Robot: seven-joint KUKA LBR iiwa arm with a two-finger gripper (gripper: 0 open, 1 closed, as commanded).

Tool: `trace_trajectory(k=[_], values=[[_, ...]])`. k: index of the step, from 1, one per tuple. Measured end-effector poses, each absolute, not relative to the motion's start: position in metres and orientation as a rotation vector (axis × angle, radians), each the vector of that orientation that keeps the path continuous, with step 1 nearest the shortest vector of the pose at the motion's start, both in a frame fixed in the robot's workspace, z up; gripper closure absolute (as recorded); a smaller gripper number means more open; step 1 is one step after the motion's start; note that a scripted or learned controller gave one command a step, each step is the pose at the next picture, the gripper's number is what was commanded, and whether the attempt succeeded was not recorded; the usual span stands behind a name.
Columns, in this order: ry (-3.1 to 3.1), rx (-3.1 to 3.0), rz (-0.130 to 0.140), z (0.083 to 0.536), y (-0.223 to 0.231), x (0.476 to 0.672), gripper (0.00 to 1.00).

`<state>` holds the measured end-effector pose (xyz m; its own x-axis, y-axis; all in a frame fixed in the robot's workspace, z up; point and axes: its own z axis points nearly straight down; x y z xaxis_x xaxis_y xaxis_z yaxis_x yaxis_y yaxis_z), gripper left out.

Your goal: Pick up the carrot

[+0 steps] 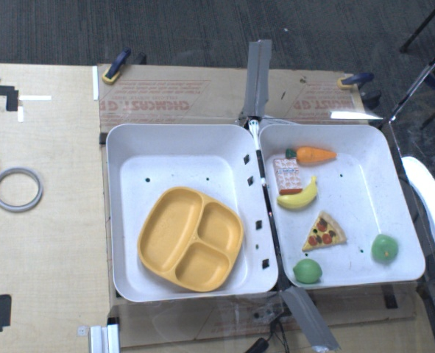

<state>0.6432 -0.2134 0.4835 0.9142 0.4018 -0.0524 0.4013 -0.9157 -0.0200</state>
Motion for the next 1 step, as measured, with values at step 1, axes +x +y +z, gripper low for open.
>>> trace_trajectory(k=[1], values=[[-0.651,-3.062,0.097,0.4889,-0.2124,0.6447,1.00]])
